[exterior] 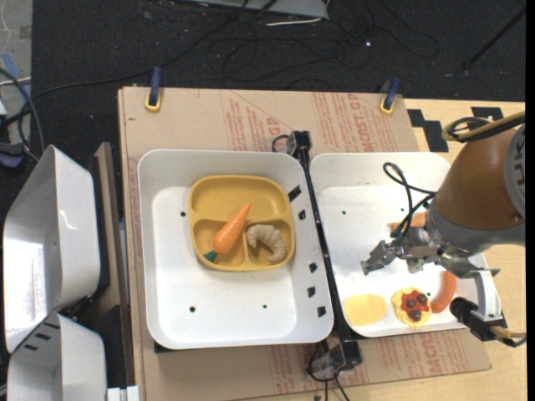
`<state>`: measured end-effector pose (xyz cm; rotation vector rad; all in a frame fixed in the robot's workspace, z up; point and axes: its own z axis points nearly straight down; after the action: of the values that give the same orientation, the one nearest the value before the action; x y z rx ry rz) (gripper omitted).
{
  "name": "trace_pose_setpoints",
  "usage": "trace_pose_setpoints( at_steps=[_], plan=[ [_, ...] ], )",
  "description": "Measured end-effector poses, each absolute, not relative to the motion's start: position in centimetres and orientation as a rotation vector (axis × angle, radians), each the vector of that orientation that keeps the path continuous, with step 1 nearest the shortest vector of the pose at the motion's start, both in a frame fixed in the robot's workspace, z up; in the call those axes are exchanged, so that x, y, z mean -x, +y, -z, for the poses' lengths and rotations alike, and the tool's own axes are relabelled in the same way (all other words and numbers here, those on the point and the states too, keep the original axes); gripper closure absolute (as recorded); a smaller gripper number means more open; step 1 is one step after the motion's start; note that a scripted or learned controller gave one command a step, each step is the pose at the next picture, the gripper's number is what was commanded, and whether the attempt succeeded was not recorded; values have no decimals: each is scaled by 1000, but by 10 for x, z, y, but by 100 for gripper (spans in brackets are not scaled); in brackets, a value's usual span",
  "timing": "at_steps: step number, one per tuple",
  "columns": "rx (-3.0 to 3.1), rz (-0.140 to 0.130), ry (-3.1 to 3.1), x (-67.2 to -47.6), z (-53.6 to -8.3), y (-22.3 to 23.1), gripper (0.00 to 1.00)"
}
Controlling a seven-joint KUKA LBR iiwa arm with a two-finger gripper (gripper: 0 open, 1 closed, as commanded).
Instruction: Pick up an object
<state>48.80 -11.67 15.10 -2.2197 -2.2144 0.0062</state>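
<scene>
In the left bin (167, 224) sits a yellow divided plate (242, 221) holding an orange carrot (231, 228) and a pale shrimp-like piece (267, 241). Along the right bin's (359, 174) near edge lie a flat yellow disc (365, 309), a small tart with red and dark bits (411, 305) and an orange sausage-shaped piece (444, 291). My gripper (378, 260) hangs over the right bin's middle, above and left of the tart and above the yellow disc. Nothing shows between its dark fingers.
The arm's orange band (485, 182) and grey wrist cover the right bin's right side. Black clips (313, 249) line the divider between the bins. Two yellow clamps (153, 98) (389, 100) hold the cardboard at the back. White containers (50, 224) stand at the far left.
</scene>
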Motion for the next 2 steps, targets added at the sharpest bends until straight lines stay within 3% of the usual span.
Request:
trace_pose_setpoints(
  at_steps=[1, 2],
  plan=[
    [2220, -5, -2215, -487, -97, -116, 0],
    [2225, 0, -2216, -488, -110, -116, 100]
  ],
)
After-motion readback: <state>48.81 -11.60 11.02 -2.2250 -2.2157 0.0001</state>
